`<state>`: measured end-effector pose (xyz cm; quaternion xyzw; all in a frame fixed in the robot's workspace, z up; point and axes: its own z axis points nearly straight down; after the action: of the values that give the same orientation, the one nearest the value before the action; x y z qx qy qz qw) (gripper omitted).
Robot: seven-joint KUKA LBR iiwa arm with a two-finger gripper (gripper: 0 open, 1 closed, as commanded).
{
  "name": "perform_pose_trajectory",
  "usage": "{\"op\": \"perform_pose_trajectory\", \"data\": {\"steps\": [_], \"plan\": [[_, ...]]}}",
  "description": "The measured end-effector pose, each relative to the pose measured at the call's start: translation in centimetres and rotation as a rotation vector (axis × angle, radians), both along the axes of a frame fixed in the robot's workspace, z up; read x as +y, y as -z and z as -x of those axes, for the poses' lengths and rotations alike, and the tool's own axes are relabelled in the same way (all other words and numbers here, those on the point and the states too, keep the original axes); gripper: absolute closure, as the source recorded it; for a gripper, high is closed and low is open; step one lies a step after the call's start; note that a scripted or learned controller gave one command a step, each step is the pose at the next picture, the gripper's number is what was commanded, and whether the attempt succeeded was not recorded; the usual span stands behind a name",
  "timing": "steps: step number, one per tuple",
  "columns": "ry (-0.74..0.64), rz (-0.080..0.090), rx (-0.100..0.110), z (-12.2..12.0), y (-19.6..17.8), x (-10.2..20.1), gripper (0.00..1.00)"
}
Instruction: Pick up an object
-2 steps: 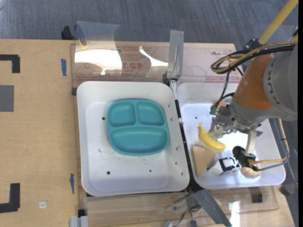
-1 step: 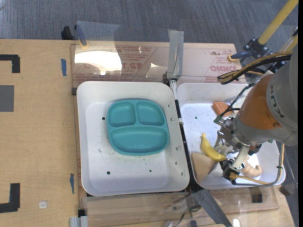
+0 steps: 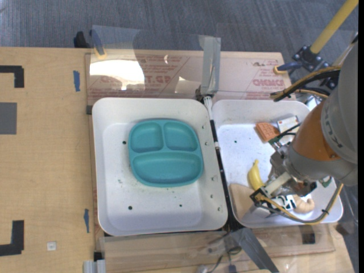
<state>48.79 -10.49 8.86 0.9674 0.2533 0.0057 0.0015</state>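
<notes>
- The gripper was down low in the near part of the right bin, but honestly I couldn't tell whether it was open, closed or gripping anything; that end of the arm was a tangle of cables and pale bits.
- So the pick looked not done yet, just my read. Nothing was clearly lifted off the bin floor.
- The banana lay just beside the gripper on its left, small, yellow, curved, resting on the bin floor. Seemed the likeliest target, and what was left was the actual grab and lift.
- A bit further back sat an orange block, flat-looking with a dull rusty colour, near the back wall and partly behind a cable.
- Way over in the left bin, a teal divided plate sat in the middle, well apart from the arm.
</notes>
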Motion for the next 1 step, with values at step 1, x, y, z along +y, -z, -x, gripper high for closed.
{"op": "perform_pose_trajectory", "data": {"steps": [1], "plan": [[0.247, -0.003, 0.012, -6.32, -9.67, 2.02, 1.0]]}}
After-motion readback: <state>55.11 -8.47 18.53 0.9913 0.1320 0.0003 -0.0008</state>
